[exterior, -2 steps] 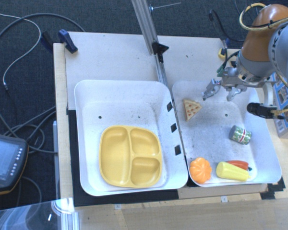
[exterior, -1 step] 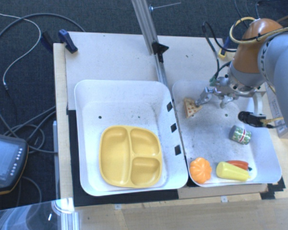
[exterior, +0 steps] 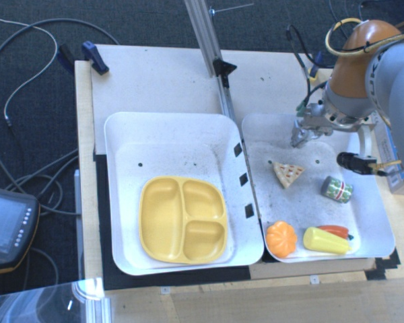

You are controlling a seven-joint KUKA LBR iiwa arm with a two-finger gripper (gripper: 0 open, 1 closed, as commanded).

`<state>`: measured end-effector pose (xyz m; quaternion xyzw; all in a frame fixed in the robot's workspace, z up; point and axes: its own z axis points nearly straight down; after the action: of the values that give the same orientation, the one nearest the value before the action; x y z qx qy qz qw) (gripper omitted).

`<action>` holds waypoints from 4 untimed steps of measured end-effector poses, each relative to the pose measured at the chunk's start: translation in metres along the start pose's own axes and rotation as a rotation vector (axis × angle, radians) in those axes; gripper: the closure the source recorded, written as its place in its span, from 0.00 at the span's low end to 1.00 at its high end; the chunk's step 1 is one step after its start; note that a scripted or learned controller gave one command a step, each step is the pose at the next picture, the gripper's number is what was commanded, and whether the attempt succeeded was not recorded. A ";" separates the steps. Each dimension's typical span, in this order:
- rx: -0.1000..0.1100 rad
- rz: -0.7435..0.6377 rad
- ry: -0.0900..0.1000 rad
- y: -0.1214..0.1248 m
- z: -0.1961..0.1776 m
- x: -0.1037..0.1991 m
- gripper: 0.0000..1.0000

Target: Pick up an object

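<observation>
My gripper hangs over the far part of the right bin, with nothing seen between its fingers. A tan cheese wedge lies just in front of it, near the bin's middle. A small green can rests on its side to the right. At the bin's front edge sit an orange pumpkin-like fruit and a yellow piece with a red piece behind it.
The left bin holds a yellow divided plate. A metal post rises at a slant behind the bins. Black clips line the wall between the bins. A black clamp juts in at the right.
</observation>
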<state>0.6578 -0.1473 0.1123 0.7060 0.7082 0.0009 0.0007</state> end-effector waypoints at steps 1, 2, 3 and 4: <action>-0.004 0.002 -0.002 0.000 -0.044 0.000 1.00; -0.005 0.002 -0.002 0.003 -0.089 -0.001 1.00; -0.006 0.001 -0.002 0.005 -0.140 0.000 1.00; 0.006 -0.002 0.003 -0.026 -0.140 0.055 1.00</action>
<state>0.6318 -0.0921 0.2519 0.7054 0.7088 -0.0002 -0.0022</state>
